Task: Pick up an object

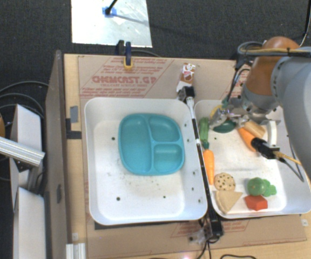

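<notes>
My gripper (227, 116) is low over the back left of the right bin (293, 185), reaching in from the right. Just under it lie a dark teal piece (224, 127) and a small yellow bit (216, 112); I cannot tell whether either is held. An orange carrot-like piece (247, 136) lies just right of the gripper. A green pickle (204, 132) and a carrot (208, 166) lie along the bin's left wall. At the front sit a cookie (224, 182), a tan bread slice (228, 200), a red block (256, 202) and green broccoli (261, 187).
The left bin (104, 198) holds a teal divided plate (150, 144). A ridge where the two bins meet (197, 161) runs front to back. A small figure (187, 73) stands on the cardboard behind the bins. Cables lie at far left.
</notes>
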Controlling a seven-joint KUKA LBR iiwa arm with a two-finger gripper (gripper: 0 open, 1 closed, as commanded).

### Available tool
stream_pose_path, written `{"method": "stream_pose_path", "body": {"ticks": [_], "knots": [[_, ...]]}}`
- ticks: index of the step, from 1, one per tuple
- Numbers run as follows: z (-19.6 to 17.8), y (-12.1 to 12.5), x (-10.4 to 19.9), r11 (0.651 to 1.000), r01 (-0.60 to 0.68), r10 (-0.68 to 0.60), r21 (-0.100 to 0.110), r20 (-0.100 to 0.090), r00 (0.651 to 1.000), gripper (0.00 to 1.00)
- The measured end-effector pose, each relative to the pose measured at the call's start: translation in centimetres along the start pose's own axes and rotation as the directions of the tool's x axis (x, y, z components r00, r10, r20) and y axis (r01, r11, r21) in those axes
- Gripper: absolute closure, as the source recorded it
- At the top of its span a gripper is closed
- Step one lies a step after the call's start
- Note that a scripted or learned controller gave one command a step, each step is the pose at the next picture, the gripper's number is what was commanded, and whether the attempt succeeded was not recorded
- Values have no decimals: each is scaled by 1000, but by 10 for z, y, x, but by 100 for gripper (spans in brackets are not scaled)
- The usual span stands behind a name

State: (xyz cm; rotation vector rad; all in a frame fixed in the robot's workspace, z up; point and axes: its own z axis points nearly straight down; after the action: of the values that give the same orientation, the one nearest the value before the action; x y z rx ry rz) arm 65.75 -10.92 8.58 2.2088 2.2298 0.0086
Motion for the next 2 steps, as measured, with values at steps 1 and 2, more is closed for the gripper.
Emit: {"method": "stream_pose_path", "body": {"ticks": [1, 2], "knots": [[-7, -7, -6, 1000, -3, 2, 23, 4, 1000, 100], [-42, -40, -88, 1000, -16, 16, 3, 7, 1000, 100]]}}
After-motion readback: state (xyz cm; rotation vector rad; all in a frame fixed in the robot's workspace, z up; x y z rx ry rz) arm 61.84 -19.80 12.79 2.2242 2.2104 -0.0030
